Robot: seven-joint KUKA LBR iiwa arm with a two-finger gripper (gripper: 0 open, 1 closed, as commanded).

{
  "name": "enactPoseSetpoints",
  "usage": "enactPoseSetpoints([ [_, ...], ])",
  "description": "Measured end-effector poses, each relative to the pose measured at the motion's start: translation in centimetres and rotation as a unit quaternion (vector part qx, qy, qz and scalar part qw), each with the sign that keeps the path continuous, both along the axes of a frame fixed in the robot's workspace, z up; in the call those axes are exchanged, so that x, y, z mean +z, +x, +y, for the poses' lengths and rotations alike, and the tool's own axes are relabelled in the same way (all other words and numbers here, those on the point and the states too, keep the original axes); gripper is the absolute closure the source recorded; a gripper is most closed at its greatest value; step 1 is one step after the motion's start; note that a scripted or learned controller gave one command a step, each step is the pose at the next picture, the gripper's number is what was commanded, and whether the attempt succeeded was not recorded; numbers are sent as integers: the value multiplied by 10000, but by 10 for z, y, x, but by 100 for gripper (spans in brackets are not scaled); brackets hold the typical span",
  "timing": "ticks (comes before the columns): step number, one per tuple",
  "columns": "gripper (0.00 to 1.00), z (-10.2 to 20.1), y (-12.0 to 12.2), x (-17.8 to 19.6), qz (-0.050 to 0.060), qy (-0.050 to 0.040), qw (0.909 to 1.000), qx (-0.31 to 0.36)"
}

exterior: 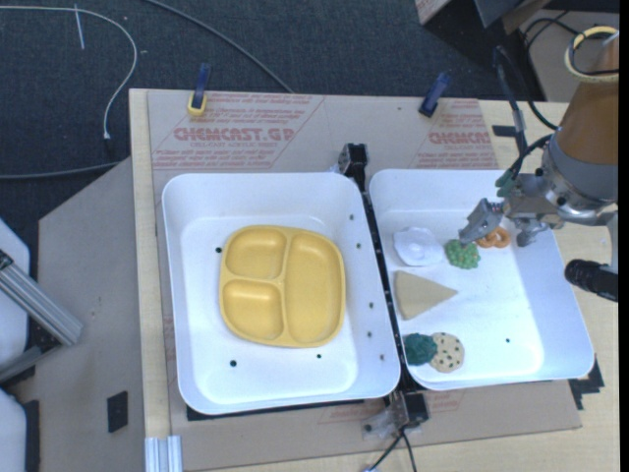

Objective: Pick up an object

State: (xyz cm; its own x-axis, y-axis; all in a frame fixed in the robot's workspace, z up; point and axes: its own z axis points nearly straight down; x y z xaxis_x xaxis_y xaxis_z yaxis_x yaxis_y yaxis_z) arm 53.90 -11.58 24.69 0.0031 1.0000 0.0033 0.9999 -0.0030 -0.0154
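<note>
In the right bin (550, 313), tool (488, 228) low over orange piece (494, 238) beside green broccoli (462, 256); finger state untellable; next: close, lift.

Bench on dark carpet, viewed from above.
A tan board (295, 126) printed with red lettering lay on the bench, held by two blue clamps (200, 87) at its far edge. Dark blue-grey carpet (295, 18) covered the floor; a thin white cable (118, 47) looped across it.
</note>
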Motion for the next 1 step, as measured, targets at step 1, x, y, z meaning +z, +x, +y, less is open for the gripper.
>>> enactPoseSetpoints([
  [1, 0, 0, 2, 7, -68, -9, 10000, 16],
])
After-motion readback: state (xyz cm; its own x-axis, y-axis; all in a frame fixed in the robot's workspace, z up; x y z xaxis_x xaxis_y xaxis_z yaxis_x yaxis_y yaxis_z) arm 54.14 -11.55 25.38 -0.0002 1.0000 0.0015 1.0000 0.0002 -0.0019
